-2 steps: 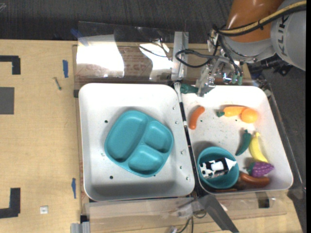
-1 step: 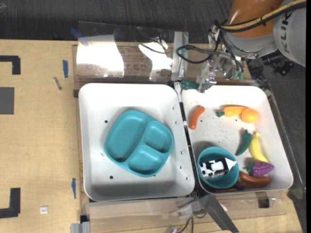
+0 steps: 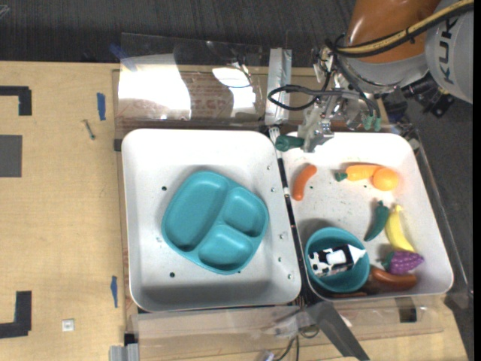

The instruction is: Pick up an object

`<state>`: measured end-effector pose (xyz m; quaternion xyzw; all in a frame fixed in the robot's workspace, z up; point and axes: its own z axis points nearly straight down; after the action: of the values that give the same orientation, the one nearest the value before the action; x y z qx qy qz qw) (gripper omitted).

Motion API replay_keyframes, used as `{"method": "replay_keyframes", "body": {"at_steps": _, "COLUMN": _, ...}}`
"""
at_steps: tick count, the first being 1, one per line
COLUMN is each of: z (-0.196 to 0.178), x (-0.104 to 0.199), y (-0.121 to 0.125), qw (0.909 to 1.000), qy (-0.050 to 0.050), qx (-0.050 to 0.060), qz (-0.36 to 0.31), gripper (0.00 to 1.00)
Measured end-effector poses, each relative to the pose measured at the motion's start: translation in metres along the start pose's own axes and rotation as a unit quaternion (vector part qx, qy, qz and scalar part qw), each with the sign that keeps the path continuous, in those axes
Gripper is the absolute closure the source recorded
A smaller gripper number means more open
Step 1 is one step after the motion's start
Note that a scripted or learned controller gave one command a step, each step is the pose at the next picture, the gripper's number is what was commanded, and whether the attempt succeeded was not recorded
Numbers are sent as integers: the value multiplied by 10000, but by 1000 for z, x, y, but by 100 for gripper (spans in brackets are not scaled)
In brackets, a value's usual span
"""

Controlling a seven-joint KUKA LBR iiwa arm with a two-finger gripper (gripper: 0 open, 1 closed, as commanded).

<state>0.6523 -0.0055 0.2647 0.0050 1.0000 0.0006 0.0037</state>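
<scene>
The jaws cannot be read: the gripper (image 3: 319, 130) hangs at the upper edge of the right bin (image 3: 432, 201), and its tip is too small and cluttered to tell whether it is parted or holding anything. Nothing visibly sits in it. The nearest candidate is the orange carrot-like piece (image 3: 302, 180), just below it against the bin's left wall. Further right lie an orange fruit (image 3: 373, 176), a banana (image 3: 398, 229) and grapes (image 3: 404, 262). A teal bowl (image 3: 338, 260) holds a black-and-white toy (image 3: 333, 259). In the left bin (image 3: 143, 164) rests a teal divided tray (image 3: 216, 220).
</scene>
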Motion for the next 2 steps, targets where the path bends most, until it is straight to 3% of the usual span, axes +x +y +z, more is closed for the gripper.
{"method": "replay_keyframes", "body": {"at_steps": 1, "z": 81, "x": 17, "y": -101, "qw": 9944, "qy": 39, "qx": 5, "qz": -1055, "gripper": 100}}
{"method": "replay_keyframes", "body": {"at_steps": 2, "z": 40, "x": -17, "y": -46, "qw": 9986, "qy": -28, "qx": -1, "qz": -534, "gripper": 100}}
